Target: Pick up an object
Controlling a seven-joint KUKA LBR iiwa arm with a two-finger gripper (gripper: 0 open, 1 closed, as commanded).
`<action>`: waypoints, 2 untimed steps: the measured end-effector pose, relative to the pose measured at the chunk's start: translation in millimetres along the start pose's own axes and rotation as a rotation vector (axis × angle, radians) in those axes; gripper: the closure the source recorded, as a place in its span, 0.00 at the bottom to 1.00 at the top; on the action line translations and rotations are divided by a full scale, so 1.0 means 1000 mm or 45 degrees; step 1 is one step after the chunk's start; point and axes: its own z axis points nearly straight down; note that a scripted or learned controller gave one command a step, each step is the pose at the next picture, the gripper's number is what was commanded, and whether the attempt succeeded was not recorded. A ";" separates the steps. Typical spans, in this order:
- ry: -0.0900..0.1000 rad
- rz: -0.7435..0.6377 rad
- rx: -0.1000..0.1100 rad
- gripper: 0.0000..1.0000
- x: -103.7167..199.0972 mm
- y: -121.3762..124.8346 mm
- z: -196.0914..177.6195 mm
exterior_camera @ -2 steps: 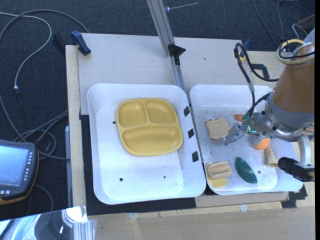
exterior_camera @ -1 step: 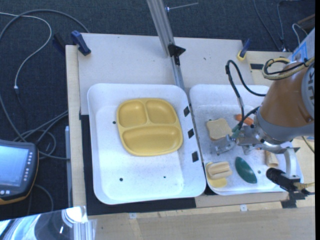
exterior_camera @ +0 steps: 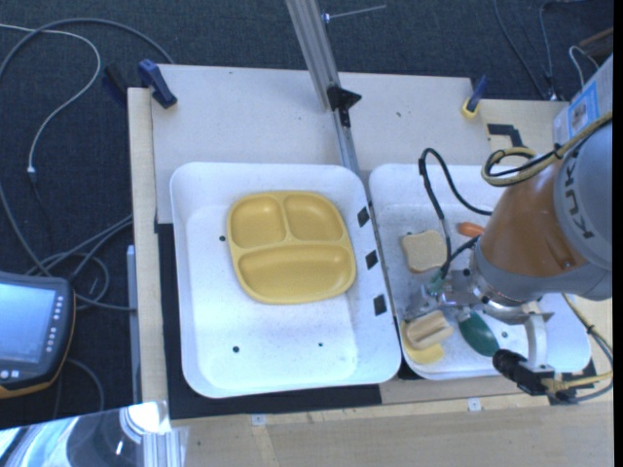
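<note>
Seen from above, 2 white bins sit side by side. The left bin [exterior_camera: 195, 290] holds a yellow divided plate [exterior_camera: 290, 245]. At lower right, the gripper [exterior_camera: 435, 311] reaches into the right bin [exterior_camera: 389, 188], over a tan block [exterior_camera: 427, 331] beside a green object [exterior_camera: 479, 334]. Its grip state cannot be judged. A toast-like piece [exterior_camera: 422, 250] lies above.

The yellow divided plate [exterior_camera: 290, 245] looks like smooth, matt plastic. Both white bins [exterior_camera: 204, 290] show a speckled, dull finish. The green object [exterior_camera: 479, 334] appears glossy, possibly plastic. The bench [exterior_camera: 243, 115] seems matt.
</note>
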 end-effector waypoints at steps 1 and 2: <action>-0.001 0.001 -0.006 0.00 0.001 0.000 0.004; -0.001 0.000 -0.010 1.00 0.001 0.000 -0.007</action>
